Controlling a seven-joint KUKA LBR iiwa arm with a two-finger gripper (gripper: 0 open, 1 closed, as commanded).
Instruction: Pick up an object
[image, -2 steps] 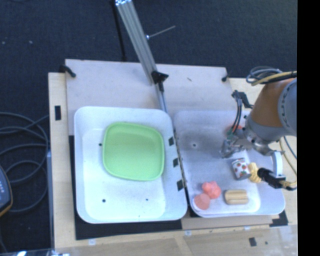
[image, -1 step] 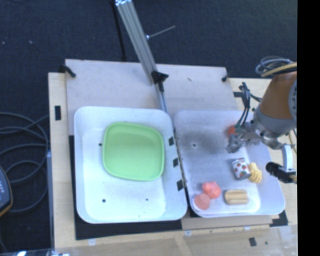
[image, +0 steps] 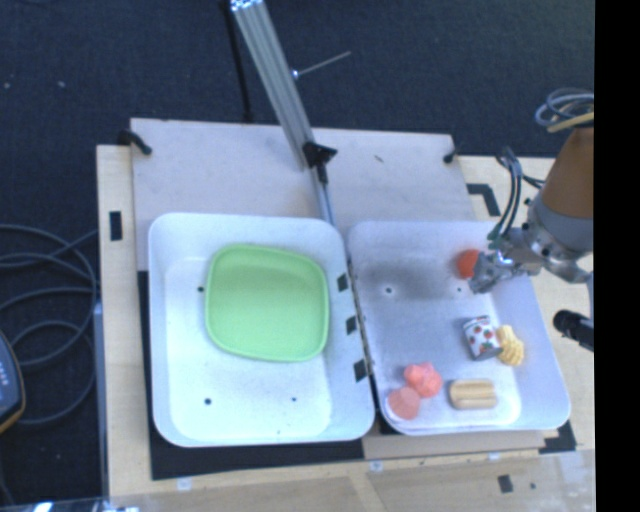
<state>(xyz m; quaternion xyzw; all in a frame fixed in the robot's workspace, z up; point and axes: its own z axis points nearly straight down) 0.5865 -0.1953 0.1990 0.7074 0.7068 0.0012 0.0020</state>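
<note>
Gripper poised beside the orange-red ball in the right bin.

The orange-red ball (image: 466, 263) lies at the upper right of the right bin (image: 420, 250), touching or just beside the gripper (image: 487, 273); whether the pincer is spread or pressed together cannot be told. To grasp well, I judge it should centre over the ball and descend straight before pinching. Lower in the frame lie a spotted cube (image: 480, 337), a yellow piece (image: 511, 347), a bread roll (image: 472, 394) and pink pieces (image: 422, 379). A green plate (image: 268, 302) sits in the left bin (image: 180, 300).
</note>
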